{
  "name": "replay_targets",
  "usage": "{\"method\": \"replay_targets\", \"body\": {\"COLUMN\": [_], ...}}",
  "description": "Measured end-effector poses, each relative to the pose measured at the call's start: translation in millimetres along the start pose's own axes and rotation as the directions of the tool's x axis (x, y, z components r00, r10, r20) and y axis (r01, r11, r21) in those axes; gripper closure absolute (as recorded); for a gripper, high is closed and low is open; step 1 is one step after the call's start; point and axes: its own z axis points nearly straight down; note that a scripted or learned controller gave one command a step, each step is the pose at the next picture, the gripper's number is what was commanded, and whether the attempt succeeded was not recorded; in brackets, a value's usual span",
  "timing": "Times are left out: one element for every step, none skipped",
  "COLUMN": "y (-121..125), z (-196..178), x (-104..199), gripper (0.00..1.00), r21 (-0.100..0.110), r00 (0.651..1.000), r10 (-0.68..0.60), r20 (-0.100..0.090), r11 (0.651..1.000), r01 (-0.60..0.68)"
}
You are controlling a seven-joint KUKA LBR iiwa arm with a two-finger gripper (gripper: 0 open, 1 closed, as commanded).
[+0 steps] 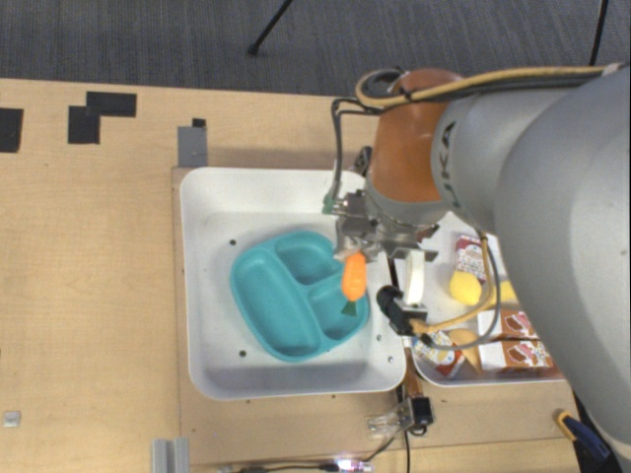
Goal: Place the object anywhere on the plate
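A teal divided plate (281, 299) lies in the left white bin (212, 264). An orange toy carrot (353, 278) with a green tip hangs upright at the plate's right rim, over its small right compartments. My gripper (355, 251) comes down from the orange-banded wrist right above the carrot, and the carrot's top sits between its fingers. The arm's grey body covers much of the right bin.
The right bin (493, 372) holds a yellow lemon-like object (464, 286), a red-and-white packet (470, 256) and brown packaged items (508, 348). A cable and connector (414, 412) lie on the bench in front of the bins. Wooden bench extends to the left.
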Motion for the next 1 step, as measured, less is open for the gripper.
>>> {"method": "replay_targets", "body": {"y": [0.9], "z": [-0.3], "x": [-3.0], "gripper": [0.0], "r21": [-0.001], "r00": [1.0], "r10": [0.005], "r20": [0.002], "r11": [1.0], "r01": [-0.005]}}
